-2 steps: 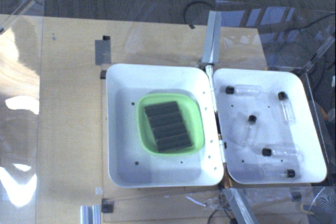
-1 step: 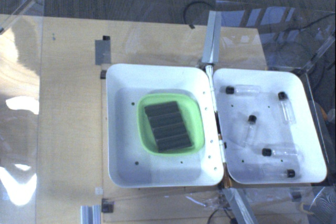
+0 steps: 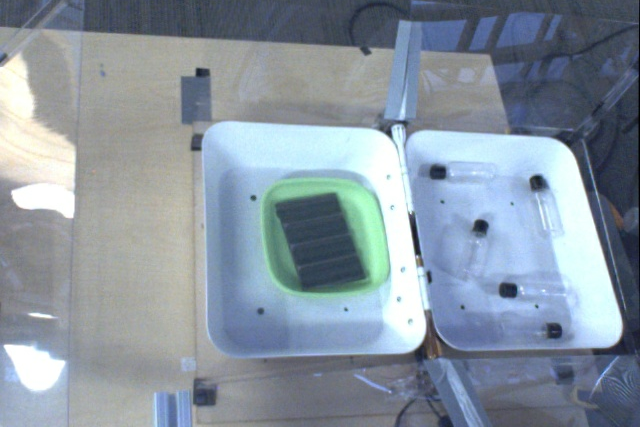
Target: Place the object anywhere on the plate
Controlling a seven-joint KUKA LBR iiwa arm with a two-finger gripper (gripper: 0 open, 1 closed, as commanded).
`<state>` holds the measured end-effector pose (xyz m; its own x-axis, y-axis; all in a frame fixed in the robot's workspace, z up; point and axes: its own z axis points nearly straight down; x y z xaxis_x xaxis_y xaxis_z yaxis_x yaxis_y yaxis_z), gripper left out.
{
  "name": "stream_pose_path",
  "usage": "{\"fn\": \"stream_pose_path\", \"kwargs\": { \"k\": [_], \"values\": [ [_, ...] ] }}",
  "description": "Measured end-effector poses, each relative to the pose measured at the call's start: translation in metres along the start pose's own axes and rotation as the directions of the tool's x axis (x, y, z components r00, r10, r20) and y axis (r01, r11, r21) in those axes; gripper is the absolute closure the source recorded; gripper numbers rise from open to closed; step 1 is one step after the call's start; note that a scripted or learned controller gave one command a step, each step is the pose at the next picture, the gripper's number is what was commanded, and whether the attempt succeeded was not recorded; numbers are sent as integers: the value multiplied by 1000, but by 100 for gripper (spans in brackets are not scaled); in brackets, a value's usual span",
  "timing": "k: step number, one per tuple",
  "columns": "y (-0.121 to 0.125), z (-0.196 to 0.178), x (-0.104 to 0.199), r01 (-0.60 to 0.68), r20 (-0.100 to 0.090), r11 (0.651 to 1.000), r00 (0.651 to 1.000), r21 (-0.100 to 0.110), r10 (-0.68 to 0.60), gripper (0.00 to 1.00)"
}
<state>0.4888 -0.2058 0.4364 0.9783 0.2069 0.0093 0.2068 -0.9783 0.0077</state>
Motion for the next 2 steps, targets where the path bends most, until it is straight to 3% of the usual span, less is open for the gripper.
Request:
{"fn": "stream_pose_path", "kwargs": {
  "k": [1, 2],
  "values": [
    [-1, 39, -1, -3, 5, 1000, 1000, 6, 3, 0],
    [0, 0, 0, 1, -1, 1000, 1000, 0, -1, 0]
  ]
}}
